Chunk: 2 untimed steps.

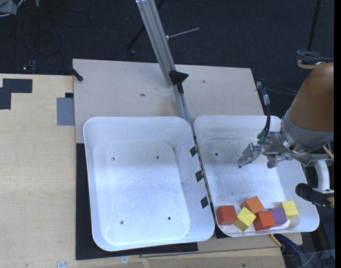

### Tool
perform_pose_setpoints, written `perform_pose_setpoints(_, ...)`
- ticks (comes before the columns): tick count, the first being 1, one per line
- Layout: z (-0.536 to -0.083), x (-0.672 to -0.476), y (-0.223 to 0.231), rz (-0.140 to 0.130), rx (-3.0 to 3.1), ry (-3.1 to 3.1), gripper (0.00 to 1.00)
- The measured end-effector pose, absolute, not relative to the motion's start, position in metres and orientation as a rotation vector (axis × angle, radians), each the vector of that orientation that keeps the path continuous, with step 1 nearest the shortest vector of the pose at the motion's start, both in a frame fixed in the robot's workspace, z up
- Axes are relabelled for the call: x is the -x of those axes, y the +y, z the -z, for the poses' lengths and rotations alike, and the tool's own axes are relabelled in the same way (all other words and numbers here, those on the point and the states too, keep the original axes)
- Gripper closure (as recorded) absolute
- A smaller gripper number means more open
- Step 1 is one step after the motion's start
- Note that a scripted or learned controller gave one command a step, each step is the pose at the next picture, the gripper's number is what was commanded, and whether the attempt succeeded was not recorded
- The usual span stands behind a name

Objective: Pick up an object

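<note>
Several small blocks lie clustered at the front of the right bin (226, 133): a red-brown block (226, 214), an orange block (252, 205), a yellow block (245, 219), a red block (264, 220), a purple block (278, 215) and a second yellow block (289, 208). My gripper (250, 155) hangs over the middle of the right bin, well behind the blocks, reaching in from the right. Nothing shows between its fingers.
The left bin (98, 133) sits beside the right one, with black clips along their shared rim. A slanted aluminium rail (159, 43) rises behind the bins. The arm's body (313, 110) covers the right bin's far right side.
</note>
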State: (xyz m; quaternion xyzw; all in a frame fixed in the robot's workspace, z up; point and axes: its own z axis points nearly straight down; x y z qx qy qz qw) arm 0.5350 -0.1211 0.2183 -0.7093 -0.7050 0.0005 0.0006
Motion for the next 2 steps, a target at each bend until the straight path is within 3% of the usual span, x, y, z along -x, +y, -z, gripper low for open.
perform_pose_setpoints(1,-0.197,-0.549,-0.144,-0.004,2.224,-2.219,0.0)
perform_pose_setpoints(2,-0.092,-0.599,-0.167,-0.007,2.216,-2.221,0.0)
